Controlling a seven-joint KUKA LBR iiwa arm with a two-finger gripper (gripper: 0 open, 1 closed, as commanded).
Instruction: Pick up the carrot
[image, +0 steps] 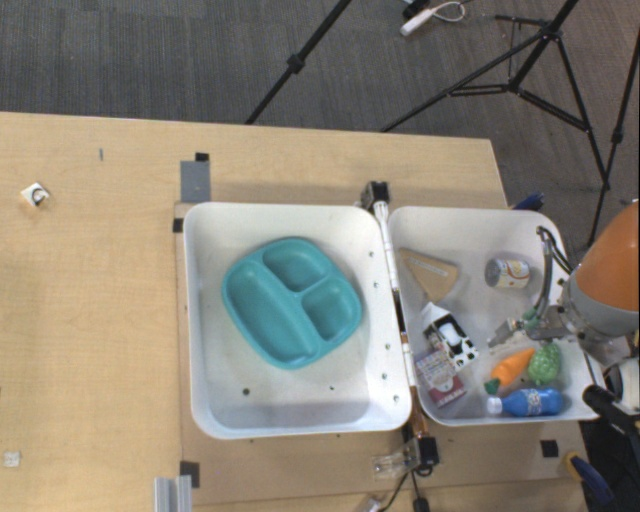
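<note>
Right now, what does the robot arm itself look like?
The arm's rounded orange band sits above a grey wrist section. A thin dark cable loops up beside it, and the metallic grey gripper extends from the wrist over the right white bin.

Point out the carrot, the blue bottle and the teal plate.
carrot (513, 367), camera view, middle of its orange body.
blue bottle (530, 403), camera view, middle of its side.
teal plate (262, 320), camera view, bare floor of its largest compartment.
</note>
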